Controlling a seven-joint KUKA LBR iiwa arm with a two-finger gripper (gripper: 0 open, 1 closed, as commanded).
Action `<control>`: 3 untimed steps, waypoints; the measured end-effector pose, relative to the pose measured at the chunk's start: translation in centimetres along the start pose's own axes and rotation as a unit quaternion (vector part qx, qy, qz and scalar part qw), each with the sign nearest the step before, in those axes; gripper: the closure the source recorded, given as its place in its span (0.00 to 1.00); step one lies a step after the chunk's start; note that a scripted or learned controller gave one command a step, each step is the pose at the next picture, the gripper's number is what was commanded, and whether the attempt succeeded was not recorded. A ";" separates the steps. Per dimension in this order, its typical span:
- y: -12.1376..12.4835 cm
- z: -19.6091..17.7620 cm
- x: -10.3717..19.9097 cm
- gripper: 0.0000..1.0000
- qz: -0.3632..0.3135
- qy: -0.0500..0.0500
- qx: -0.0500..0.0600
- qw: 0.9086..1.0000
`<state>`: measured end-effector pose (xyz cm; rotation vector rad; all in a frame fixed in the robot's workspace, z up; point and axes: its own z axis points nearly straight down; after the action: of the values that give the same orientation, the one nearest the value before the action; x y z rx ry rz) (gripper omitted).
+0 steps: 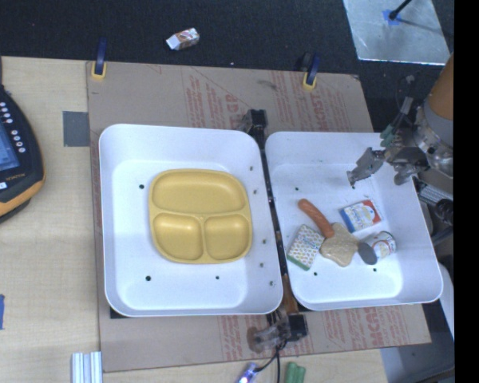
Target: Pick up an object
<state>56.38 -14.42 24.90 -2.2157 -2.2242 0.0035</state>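
The gripper hangs over the right bin's upper part, fingers spread wide around nothing. Below it lie a sausage, carton, checked sponge, tan piece and small can. A yellow tray fills the left bin.

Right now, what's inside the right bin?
In the right bin: a sausage, a checkered pad, a tan piece, a small carton and a jar, clustered together. The gripper hovers above. Anything beneath the touching pieces is hidden.
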 end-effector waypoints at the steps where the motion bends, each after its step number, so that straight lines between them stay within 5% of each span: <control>1: -3.2 15.1 4.5 0.00 0.000 0.000 0.000 1.000; 2: 0.8 15.7 4.1 0.00 -0.001 0.000 0.000 1.000; 3: 0.7 14.7 4.0 1.00 -0.002 -0.001 0.001 1.000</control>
<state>57.06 -10.42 10.18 -2.2121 -2.2289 0.0087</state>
